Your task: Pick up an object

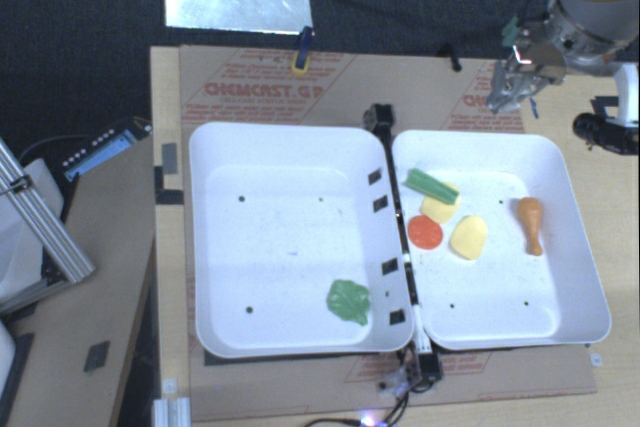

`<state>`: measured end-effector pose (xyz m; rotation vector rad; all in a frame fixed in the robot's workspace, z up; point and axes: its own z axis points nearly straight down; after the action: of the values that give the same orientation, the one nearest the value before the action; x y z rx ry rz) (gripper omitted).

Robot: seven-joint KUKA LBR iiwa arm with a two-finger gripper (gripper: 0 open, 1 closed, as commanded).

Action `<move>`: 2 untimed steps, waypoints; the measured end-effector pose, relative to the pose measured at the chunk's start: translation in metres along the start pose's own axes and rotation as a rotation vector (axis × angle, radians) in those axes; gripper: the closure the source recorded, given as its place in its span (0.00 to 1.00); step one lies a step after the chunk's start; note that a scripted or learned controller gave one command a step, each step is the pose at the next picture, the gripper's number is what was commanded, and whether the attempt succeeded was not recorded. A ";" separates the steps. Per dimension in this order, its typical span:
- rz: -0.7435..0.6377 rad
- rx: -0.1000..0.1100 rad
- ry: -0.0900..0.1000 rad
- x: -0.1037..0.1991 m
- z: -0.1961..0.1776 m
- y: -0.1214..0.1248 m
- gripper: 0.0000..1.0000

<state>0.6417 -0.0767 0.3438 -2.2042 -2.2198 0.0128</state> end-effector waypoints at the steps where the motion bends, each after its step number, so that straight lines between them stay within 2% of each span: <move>1: 0.001 -0.030 -0.005 0.006 -0.110 0.021 1.00; 2: 0.000 -0.004 -0.001 0.045 0.024 -0.007 1.00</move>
<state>0.6335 -0.0314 0.3199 -2.2077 -2.2223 0.0095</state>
